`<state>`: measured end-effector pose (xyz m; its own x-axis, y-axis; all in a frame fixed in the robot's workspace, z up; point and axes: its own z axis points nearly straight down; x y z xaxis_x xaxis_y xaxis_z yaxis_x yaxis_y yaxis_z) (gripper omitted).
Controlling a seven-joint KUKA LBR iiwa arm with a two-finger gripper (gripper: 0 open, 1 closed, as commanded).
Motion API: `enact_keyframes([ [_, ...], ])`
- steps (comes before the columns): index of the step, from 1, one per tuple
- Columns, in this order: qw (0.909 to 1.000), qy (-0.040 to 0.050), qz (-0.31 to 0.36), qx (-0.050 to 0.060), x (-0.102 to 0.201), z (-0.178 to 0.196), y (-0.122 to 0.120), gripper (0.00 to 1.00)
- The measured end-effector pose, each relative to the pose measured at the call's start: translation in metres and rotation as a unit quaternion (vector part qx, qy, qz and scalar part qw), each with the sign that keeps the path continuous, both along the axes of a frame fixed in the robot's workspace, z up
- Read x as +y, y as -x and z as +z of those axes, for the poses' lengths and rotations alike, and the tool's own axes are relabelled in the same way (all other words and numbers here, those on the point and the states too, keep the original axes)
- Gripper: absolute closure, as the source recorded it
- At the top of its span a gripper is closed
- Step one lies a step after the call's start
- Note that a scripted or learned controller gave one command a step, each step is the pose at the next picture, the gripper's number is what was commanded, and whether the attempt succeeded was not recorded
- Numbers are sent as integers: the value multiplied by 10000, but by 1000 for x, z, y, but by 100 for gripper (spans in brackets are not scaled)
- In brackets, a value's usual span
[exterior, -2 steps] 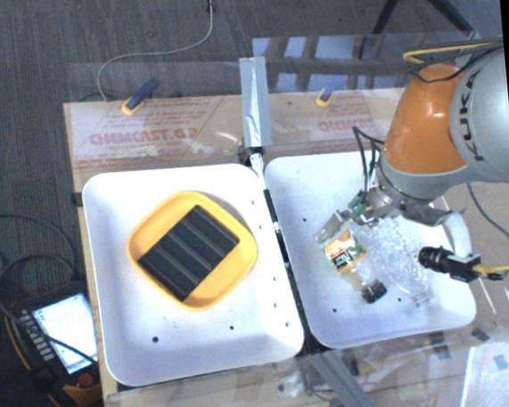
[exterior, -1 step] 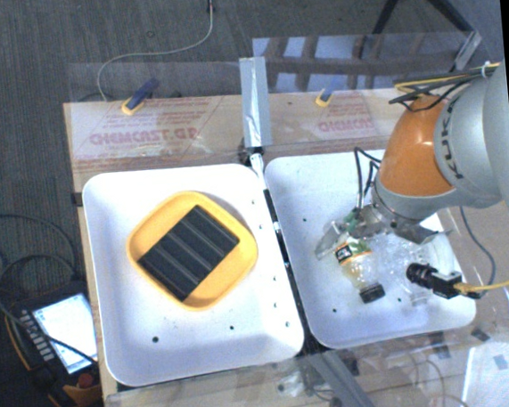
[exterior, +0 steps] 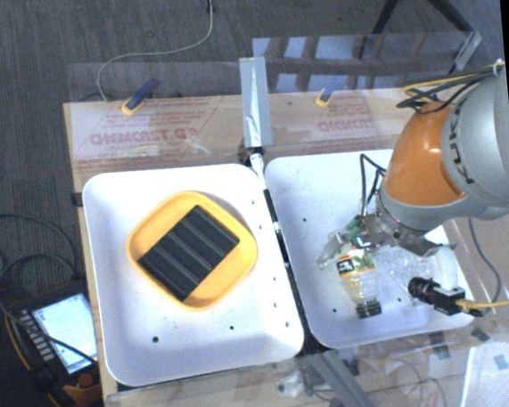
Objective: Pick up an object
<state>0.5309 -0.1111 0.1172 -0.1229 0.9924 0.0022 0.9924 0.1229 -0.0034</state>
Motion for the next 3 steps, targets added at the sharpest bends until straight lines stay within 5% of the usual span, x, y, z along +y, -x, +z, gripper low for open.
enact_keyframes([
  [1,9999,24,138,-57,9,-26,0,0],
  [2,9999,15,143,-61,10,-18,-1,100],
  [3,9998,23,-213,-11,28,66,-58,100],
])
